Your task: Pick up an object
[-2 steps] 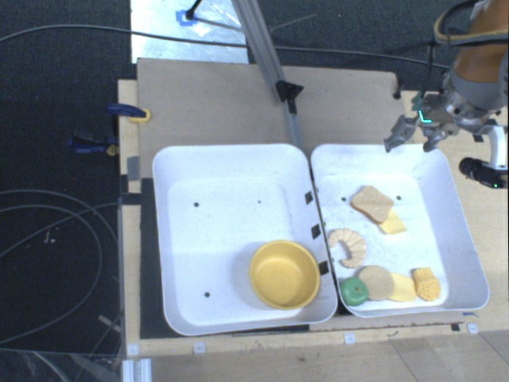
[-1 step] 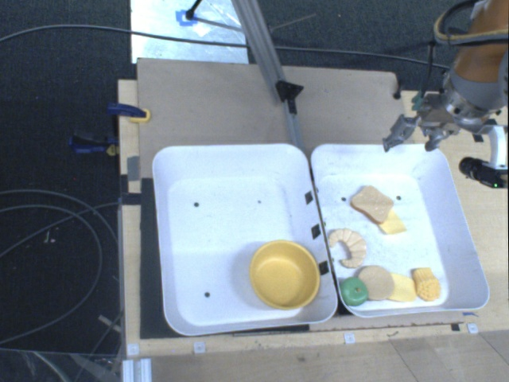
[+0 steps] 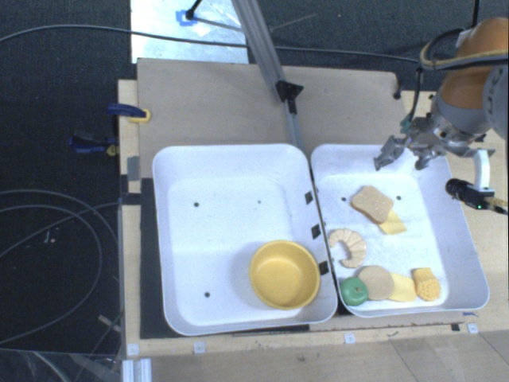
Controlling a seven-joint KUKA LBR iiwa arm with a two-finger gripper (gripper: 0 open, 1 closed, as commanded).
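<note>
Along the lower edge of the frame, the right bin (image 3: 465,249) holds a row of toy foods: a green round piece (image 3: 354,293) at its lower left corner, touching a tan round disc (image 3: 375,282), then a pale yellow wedge (image 3: 403,288), and a yellow ridged piece (image 3: 427,284) at the row's right end. In the left bin (image 3: 207,181), a yellow bowl (image 3: 285,274) sits upright in the lower right corner, close to the divide between the bins.

Further up in the right bin, a croissant (image 3: 348,246) lies near the left wall, just above the tan disc. Above it and to the right, a slice of toast (image 3: 372,204) rests with a small yellow cheese piece (image 3: 392,227) touching its lower right corner.

At the upper right of the frame, the gripper (image 3: 404,155) hangs over the top edge of the right bin, well apart from the toast. Its two dark fingers are spread, with nothing between them. The grey arm (image 3: 469,94) with its orange band leads off toward the right edge.

No labels, brand marks or readable writing show on any of the objects or bins. Blue clamps (image 3: 119,114) sit at the bench's upper left edge.
</note>
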